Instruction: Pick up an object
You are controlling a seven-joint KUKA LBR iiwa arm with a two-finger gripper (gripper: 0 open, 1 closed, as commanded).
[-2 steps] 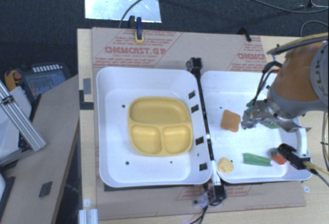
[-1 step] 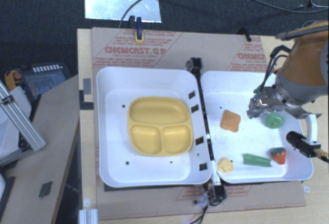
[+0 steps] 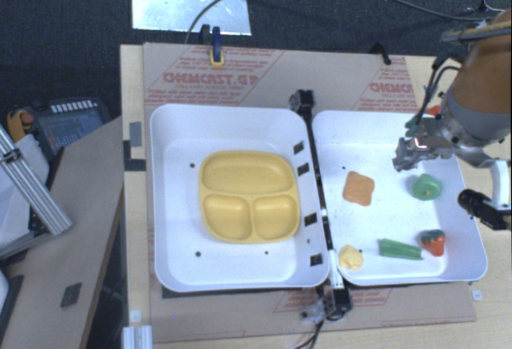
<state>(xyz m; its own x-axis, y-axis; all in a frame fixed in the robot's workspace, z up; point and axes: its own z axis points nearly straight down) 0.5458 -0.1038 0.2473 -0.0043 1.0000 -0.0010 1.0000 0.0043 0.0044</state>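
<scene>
Grey arm's gripper (image 3: 414, 149) hangs over right bin (image 3: 336, 127), far edge, poised to descend | grasp state: cannot tell | nearest pick: green ball (image 3: 426, 187) just beside, right edge.

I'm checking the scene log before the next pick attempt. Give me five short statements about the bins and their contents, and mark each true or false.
1. The yellow divided tray lies in the left bin. True.
2. The orange square piece lies in the left bin. False: it lies in the right bin, left of the middle.
3. The hand is above the right bin, near its far right part. True.
4. The green round piece sits on the yellow divided tray. False: it lies on the right bin's floor, close below the hand.
5. The long green piece lies near the right bin's front edge, beside a red piece. True.
</scene>
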